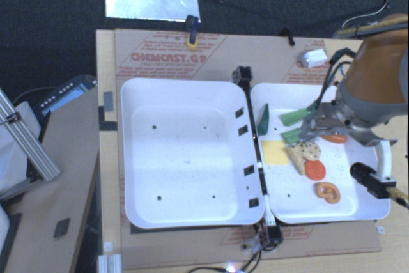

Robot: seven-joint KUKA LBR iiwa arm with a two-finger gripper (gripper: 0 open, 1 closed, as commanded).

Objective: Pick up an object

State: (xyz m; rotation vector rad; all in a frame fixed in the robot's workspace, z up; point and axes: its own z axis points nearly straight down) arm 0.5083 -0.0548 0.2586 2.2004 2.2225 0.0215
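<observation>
Gripper (309, 131) low in right bin (358, 214), arm (377, 77) in from right. Its tip sits over a green piece (291, 135), with another green piece (294, 116) just above and a cracker (305, 151) just below. Cannot tell finger state (tip dark, blurred), nothing clearly between them. Nearby: yellow square (275, 153), red disc (315, 170), pretzel (327, 192), dark green wedge (262, 119) by the divider. Left bin (185, 156) beside it.
</observation>
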